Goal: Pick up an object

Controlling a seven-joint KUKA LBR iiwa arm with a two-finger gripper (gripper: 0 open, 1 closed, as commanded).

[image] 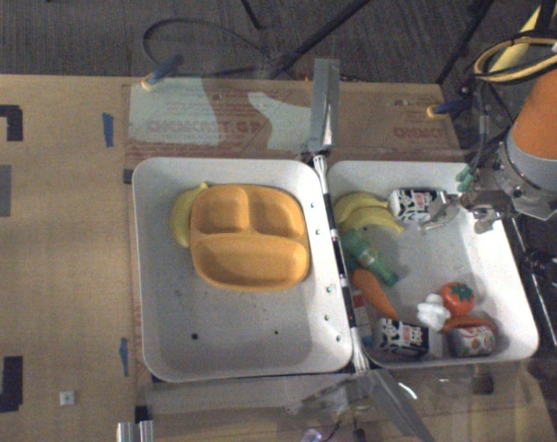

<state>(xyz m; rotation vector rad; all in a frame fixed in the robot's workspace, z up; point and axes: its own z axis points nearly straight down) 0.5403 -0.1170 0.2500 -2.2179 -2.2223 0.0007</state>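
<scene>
Dark carpet with cables and tripod legs lies beyond your wooden bench, which bears two white bins; the gripper sits over the upper right of the right bin; whether its fingers are spread or closed you cannot tell from this slant, and nothing is visible between them; the metal tip lies just beside a black-and-white carton, contact unclear. Note the nearby objects: two bananas lie with their long axes roughly left to right, curving down at the right end; a green bottle and a carrot lie diagonally along the left wall, the carrot's narrow tip toward the lower right; a tomato, a white piece, a second carton and a small can crowd the near edge. Observe the left bin; it holds an orange divided tray lying on a yellow banana. Blue tape marks the cardboard behind the bins.
</scene>
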